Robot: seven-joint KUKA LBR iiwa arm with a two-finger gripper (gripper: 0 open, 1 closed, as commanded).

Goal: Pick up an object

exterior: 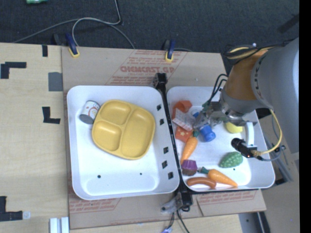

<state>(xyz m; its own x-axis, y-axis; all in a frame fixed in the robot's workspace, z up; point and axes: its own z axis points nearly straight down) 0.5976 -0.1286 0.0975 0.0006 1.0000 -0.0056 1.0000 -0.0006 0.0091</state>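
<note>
My gripper (pixel 206 121) is low in the right bin (pixel 252 178), among the toys near its middle. A blue cup-like toy (pixel 207 133) lies right below it and a small blue piece (pixel 196 114) sits at its left. Whether anything sits between the fingers is hidden by the wrist. Around it lie an orange carrot (pixel 189 148), an orange and red packet (pixel 181 113), a yellow toy (pixel 234 127), a green bumpy toy (pixel 230 160), a purple piece (pixel 189 167) and a second carrot (pixel 219 177) by the front wall.
The left bin (pixel 82 178) holds a yellow divided plate (pixel 123 128) and a small can (pixel 89 112) at its upper left. A black divider (pixel 168 135) runs between the bins. The grey arm with its orange band (pixel 245 79) comes in from the right.
</note>
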